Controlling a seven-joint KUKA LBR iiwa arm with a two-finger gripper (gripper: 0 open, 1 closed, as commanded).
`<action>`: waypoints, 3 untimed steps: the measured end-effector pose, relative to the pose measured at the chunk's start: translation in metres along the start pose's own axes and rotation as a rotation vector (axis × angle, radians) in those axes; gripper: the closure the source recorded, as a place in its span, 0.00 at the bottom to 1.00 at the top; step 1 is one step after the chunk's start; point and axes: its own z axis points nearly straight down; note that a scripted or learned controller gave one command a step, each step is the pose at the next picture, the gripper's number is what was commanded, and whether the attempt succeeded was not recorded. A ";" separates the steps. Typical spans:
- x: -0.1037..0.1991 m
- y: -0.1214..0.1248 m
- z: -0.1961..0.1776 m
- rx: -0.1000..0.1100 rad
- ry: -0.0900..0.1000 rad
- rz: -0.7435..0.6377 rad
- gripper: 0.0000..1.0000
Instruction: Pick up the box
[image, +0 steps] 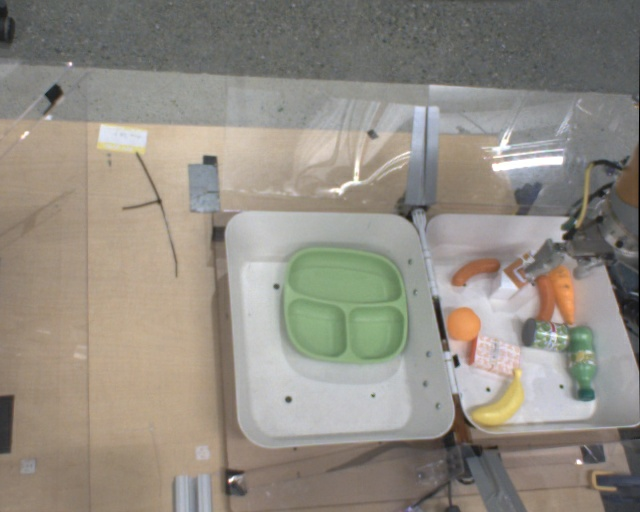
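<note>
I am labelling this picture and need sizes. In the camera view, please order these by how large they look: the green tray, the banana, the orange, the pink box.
1. Green tray, by far the largest.
2. Banana.
3. Pink box and orange look too alike to rank.

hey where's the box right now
The box lies flat in the right-hand bin, near its front left, just right of the orange and just above the banana, with the green can to its right.
</note>
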 end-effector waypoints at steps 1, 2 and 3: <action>0.055 -0.037 0.009 -0.001 0.000 -0.138 0.00; 0.089 -0.069 0.040 -0.012 -0.012 -0.164 0.00; 0.094 -0.080 0.042 -0.043 -0.031 -0.200 0.00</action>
